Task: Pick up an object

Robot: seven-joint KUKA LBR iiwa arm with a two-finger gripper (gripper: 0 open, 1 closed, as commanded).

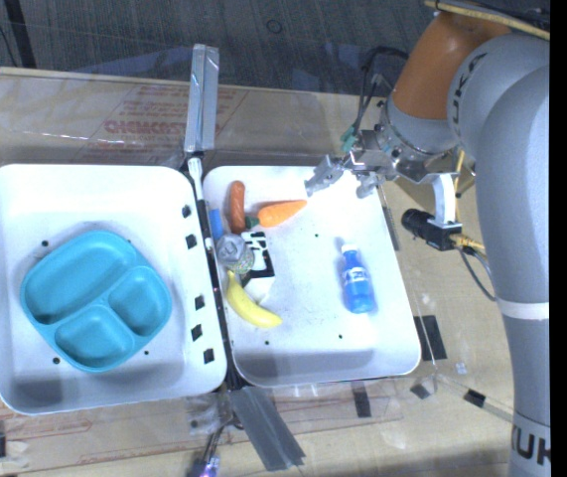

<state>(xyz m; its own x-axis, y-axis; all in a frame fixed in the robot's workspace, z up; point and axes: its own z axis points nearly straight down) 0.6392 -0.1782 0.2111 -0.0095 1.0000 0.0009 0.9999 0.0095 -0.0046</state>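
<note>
The right bin point(392, 336) holds an orange carrot point(281, 212), a reddish sausage point(235, 205), a yellow banana point(250, 304) and a blue bottle point(356, 280). A small clear item point(231, 250) and a black-and-white piece point(259, 253) lie by the bin's left wall. My gripper point(344, 183) hangs above the bin's far right corner, just right of the carrot's tip. It is open, with nothing between its fingers point(320, 180).
The left bin point(5, 366) carries a blue divided plate point(94, 298). A grey metal bar point(202, 97) runs back from the gap between the bins. The arm's cables point(442, 229) hang beside the right bin's right wall.
</note>
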